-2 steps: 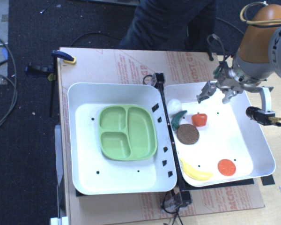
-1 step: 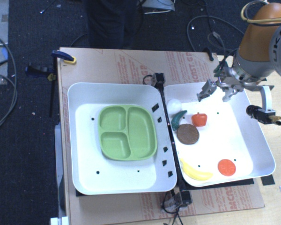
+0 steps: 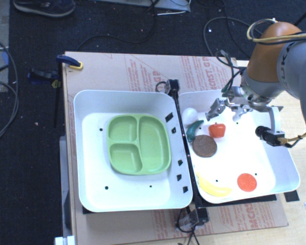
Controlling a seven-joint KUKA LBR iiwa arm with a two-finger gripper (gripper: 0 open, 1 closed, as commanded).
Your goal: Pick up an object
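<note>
The right bin [image 3: 281,163] holds several small items. Toward its far left lie a red pepper-like piece [image 3: 217,130], a teal piece [image 3: 194,129], a white ball [image 3: 189,114] and a brown disc [image 3: 204,146]. Near the front edge rest a yellow banana [image 3: 213,187] and an orange-red disc [image 3: 247,182]. My gripper [image 3: 226,113] hangs over the bin's far side, just behind the red piece. It is open, its fingers spread wide with nothing between them.
The left bin [image 3: 86,137] holds a green divided plate [image 3: 139,143]. A black divider with clips [image 3: 179,137] runs between the bins. The grey arm with its orange band [image 3: 275,45] comes in from the upper right. A black fitting [image 3: 268,135] sits over the right bin.
</note>
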